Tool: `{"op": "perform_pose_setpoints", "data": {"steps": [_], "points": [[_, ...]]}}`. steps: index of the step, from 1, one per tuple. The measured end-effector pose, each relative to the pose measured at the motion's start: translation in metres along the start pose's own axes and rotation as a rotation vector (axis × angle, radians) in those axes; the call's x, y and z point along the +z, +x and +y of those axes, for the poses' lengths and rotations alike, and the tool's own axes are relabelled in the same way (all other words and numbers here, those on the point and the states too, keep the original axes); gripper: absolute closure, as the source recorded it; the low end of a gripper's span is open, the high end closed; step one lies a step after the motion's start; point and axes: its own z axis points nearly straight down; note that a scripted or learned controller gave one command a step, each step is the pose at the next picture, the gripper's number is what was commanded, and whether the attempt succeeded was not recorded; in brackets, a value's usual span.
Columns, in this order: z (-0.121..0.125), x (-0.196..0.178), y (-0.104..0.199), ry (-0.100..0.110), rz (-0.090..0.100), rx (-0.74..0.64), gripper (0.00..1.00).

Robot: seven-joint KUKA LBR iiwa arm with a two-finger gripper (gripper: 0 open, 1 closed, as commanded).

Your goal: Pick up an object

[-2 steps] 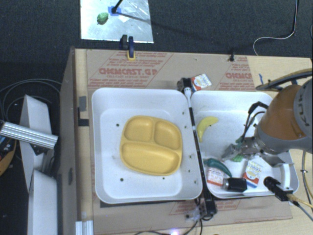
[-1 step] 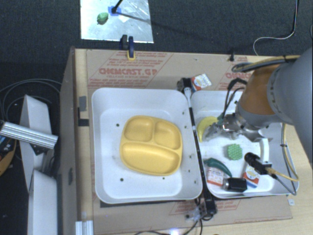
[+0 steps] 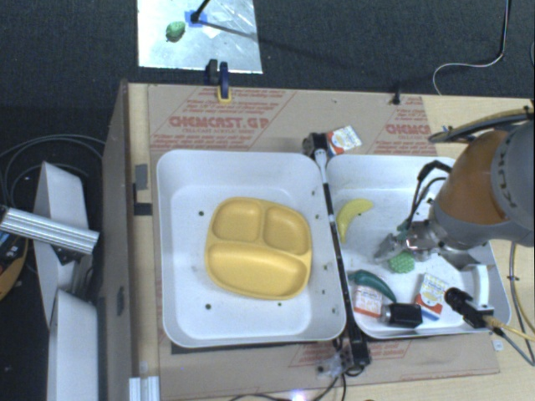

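Metal gripper sat just above the bumpy green toy; I could not tell its jaw gap. Round toy might roll away if nudged.

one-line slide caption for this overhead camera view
KUKA arm's gripper low in the right bin by a green object and a banana; yellow divided plate in left bin.

Beyond the bench's far edge, a shiny sheet on dark carpet; left of the bench, cables and a metal bar.
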Motion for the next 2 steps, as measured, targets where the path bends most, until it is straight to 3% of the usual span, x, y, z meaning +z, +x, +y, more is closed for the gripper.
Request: {"op": "perform_pose_setpoints", "data": {"steps": [1,2], "points": [[0.001,-0.011,0.0,-0.002,0.0,-0.002,1.0],[0.021,-0.101,0.081,-0.003,0.002,-0.004,1.0]]}}
